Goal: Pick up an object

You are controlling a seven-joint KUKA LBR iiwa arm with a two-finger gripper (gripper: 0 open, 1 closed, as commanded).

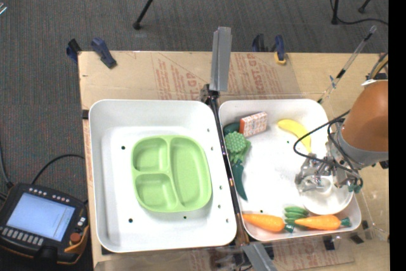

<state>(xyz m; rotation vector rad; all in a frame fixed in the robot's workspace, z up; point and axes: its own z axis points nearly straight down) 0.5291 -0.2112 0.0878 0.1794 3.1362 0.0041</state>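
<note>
My gripper [315, 180] hangs low over the right bin [273, 165], near its right side, just above a white round dish [330, 200]. The right bin holds a yellow banana [294, 130], a small red and white box [254, 124], a green broccoli [236, 144] with a dark green vegetable [239, 178] below it, two orange carrots [265, 221] [319, 222] along the front wall, and green beans [295, 212] between them. I see nothing between the fingers.
The left bin [104, 136] holds a light green divided plate [171, 173]. A grey upright post [221, 66] stands behind the joint of the bins. A teach pendant [41, 219] lies at the lower left, off the bench. Clamps sit on the bench's back edge.
</note>
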